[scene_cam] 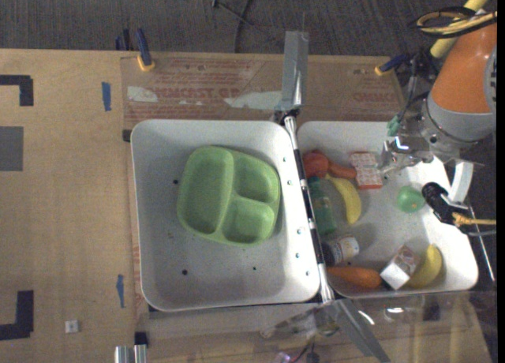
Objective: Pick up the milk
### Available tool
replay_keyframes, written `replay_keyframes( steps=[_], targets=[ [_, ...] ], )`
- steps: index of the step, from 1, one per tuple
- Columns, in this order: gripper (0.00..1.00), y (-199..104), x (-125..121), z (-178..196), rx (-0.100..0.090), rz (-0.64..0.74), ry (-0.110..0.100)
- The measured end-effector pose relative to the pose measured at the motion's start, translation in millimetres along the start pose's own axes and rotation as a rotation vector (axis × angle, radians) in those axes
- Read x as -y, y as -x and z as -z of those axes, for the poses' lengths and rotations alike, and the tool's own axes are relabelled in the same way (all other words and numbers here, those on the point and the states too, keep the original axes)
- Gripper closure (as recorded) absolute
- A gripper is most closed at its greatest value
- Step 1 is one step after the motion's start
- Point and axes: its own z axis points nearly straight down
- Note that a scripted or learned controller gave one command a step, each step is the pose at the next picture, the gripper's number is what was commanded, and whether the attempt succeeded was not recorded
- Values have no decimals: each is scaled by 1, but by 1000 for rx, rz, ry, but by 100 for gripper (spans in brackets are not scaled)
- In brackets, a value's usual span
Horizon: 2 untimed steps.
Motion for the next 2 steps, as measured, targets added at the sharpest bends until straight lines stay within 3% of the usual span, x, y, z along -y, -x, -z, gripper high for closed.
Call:
replay_keyframes(
  steps=[1,2],
  targets=[
    [0,0,0,0,0,0,-1],
    [0,2,-33,36,1,81,2]
  ],
)
